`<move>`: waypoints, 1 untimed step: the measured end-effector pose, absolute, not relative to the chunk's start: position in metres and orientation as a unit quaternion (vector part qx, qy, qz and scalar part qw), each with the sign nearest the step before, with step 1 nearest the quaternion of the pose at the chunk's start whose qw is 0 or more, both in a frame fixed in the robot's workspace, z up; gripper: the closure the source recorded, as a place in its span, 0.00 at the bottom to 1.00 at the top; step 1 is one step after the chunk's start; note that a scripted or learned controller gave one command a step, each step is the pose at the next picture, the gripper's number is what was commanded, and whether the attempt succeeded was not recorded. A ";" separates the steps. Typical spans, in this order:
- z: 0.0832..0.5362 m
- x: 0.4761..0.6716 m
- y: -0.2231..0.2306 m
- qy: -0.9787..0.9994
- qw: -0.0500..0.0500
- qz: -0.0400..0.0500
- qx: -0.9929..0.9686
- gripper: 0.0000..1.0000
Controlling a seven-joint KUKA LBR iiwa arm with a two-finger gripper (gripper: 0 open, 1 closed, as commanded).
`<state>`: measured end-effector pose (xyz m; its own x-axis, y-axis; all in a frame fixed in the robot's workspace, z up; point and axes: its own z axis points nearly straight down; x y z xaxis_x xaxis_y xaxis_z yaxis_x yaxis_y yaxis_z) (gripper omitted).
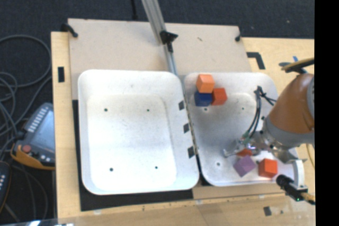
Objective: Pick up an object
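White plastic, shallow and round-cornered, the two bins sit side by side on the pale wooden worktop (61, 114). The left-hand white bin (95, 87) shows a few small dark specks on its floor. The right-hand white bin (233, 87) holds the blocks. At its far left corner three cubes cluster together: an orange cube (205, 82) rests partly on a dark blue cube (203, 98), and a red-orange cube (219, 96) touches them on the right. Near the front edge lie a purple cube (244, 165) and, just beside it, another orange-red cube (267, 168).

Reaching in from the right, the grey arm with its orange band (292, 111) hangs low over the near half of the right bin. Its jaws (244, 151) are down among the front blocks, just above the purple cube, with a small red piece (244, 153) showing at their tip. Whether they are open or closed cannot be told, as the metal parts blur together.

A slanted aluminium rail (151, 2) rises behind the bins.
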<state>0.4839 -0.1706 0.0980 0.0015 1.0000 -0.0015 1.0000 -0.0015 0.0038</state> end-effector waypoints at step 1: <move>0.098 0.486 -0.131 0.708 0.003 0.001 0.706 0.00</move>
<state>0.4859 -0.1313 0.0979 -0.0038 1.0000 -0.0025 1.0000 0.0039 0.0057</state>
